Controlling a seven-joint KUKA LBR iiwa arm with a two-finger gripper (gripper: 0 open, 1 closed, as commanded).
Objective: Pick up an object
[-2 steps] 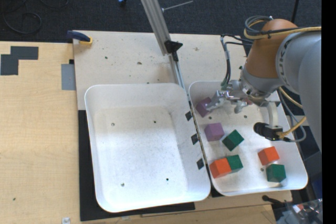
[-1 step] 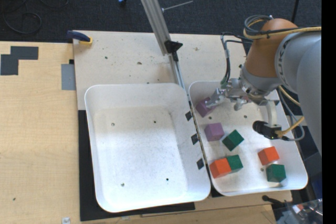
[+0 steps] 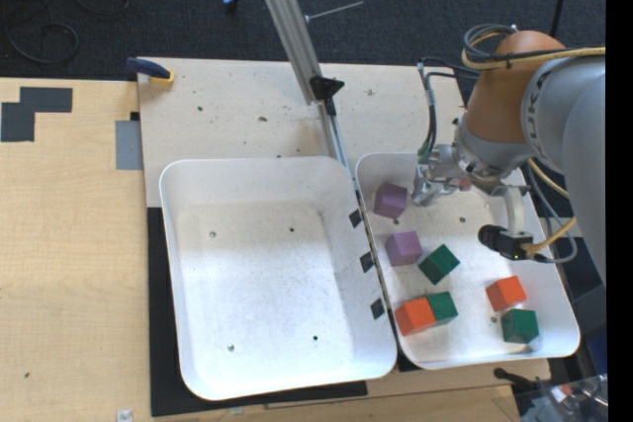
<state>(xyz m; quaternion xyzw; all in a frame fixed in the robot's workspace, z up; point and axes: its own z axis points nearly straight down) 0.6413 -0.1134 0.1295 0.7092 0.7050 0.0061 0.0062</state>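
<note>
desk (image 3: 247, 114): two white bins | right bin (image 3: 554, 336): seven small blocks, left bin (image 3: 267, 282) bare | jaws (image 3: 427, 190): state cannot tell, just beside purple block (image 3: 391, 201) near far-left wall | block likely light, rigid; grip flat opposite faces | wall close, open room toward centre

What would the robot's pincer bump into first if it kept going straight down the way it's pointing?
Probably the bare white floor of the right bin. The pincer points down just right of the upper purple cube, so it might graze that cube, but depth is hard to judge from this slanted view.
</note>
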